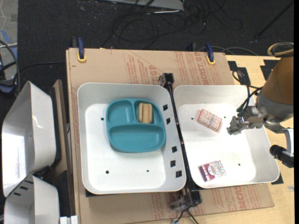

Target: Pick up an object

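In the right bin (261, 171) lie two small packets. A pink and white packet (209, 120) sits near the bin's upper middle. A purple and white packet (213, 170) lies near the front edge. My gripper (235, 127) hangs over the right bin's right half, a short way right of the pink packet and apart from it. No object shows between its fingertips. In the left bin (93, 171) a teal divided tray (135, 125) carries a tan wooden block (145, 113) in its upper right compartment.
The two white bins stand side by side on a cardboard-covered bench (126, 64), joined by a black divider strip (176, 139). White containers (28, 134) stand off the bench at the left. Cables lie on the dark floor behind.
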### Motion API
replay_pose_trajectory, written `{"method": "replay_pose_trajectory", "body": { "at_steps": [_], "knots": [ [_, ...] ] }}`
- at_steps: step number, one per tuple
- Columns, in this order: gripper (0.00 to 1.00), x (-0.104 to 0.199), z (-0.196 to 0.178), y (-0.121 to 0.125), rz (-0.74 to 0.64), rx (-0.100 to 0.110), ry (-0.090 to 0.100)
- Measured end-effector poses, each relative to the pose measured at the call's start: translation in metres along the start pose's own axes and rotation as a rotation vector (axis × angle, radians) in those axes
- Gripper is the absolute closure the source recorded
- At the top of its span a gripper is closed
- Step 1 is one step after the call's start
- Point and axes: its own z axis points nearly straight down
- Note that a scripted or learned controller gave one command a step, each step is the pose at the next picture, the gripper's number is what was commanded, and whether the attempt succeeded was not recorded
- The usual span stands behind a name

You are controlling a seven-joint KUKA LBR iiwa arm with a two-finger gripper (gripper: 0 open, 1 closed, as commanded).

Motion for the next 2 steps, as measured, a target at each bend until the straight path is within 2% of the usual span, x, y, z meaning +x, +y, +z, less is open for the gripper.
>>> {"method": "replay_pose_trajectory", "body": {
  "at_steps": [1,2],
  "knots": [
    [1.00,0.002,-0.064,0.004,-0.003,-0.003,-0.001],
    [1.00,0.001,-0.112,0.005,-0.003,-0.001,0.000]
  ]
}}
